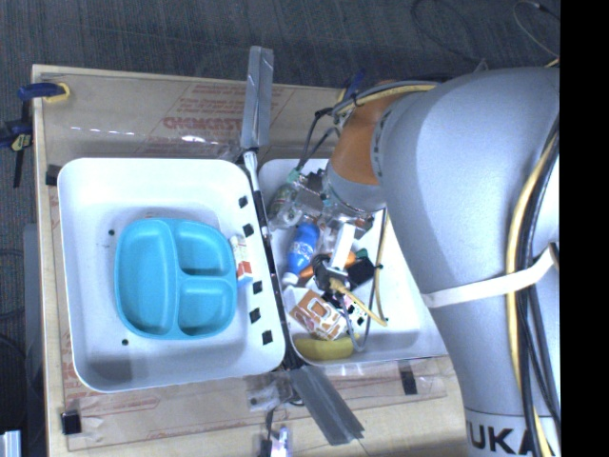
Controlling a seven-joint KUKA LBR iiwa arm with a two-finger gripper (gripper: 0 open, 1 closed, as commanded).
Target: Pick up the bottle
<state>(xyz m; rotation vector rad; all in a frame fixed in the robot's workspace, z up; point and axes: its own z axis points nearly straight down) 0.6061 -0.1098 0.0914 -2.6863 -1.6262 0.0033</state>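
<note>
Right of centre in the frame, down in the right bin (404,317): gripper (322,228), hanging from the grey arm (476,208) on the frame's right side, orange band just above. Sits low among the clutter at the bin's upper left. Cannot tell how wide it stands, with cables and brackets crowding the spot. Just beside it, toward lower left: bottle (304,247), blue with a pale label, lying tilted near the bin's left wall. Cannot tell whether touched by the gripper or merely close to it. Below the bottle, touching or nearly so: small orange thing (303,277). Lower still: box (318,315), brown and white, patterned, tilted. Under it, at the bin's bottom edge, a yellow banana (325,349). Left of centre: left bin (86,198), holding a blue plate (176,276) with three sections, flat in the middle. Against its right wall, a small red-and-white thing (242,261). Under both bins: bench (143,112), pale brown, with red print near the top.
</note>
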